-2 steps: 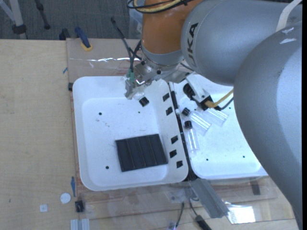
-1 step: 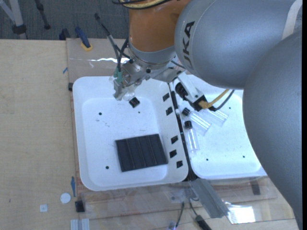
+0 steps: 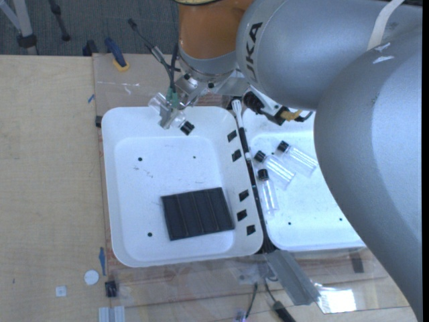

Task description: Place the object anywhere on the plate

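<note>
I see the gripper (image 3: 171, 113) grasping 1 clear vial with a black cap (image 3: 181, 125) over the left bin's (image 3: 120, 180) far rim. The black plate (image 3: 198, 212) lies below it, well apart.

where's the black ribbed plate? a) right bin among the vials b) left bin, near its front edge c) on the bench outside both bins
b: the black plate lies flat on the floor of the left bin, toward its near edge; the clear vials lie in the right bin.

Your plate (image 3: 198, 212) lies in the left bin (image 3: 127, 247), toward its near right; three vials (image 3: 281, 166) lie in the right bin (image 3: 315, 237).
</note>
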Motion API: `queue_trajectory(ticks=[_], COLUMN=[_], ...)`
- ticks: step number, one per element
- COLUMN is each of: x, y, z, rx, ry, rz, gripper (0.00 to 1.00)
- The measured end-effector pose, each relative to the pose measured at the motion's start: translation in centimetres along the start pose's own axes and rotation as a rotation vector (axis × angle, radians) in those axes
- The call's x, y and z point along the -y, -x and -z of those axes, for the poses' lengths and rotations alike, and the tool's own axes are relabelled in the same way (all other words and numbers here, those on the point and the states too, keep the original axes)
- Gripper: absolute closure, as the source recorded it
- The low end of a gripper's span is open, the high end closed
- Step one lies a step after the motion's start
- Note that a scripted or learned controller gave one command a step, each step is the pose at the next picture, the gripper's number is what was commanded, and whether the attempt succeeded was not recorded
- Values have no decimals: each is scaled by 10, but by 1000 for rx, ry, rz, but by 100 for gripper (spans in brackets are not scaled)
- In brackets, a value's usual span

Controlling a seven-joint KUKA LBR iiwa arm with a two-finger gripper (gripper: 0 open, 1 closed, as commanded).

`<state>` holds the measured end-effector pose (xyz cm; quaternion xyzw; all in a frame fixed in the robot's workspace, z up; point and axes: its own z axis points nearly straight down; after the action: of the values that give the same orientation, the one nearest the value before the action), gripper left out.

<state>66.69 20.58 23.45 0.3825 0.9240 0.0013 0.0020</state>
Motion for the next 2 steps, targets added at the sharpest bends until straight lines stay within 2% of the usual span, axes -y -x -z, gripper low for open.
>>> queue_trajectory(ticks=[1,2], x=[10,4], y=[-30,-24], z=[47,66], rx=[0,1], ry=[1,3], rz=[5,340], gripper=[100,100])
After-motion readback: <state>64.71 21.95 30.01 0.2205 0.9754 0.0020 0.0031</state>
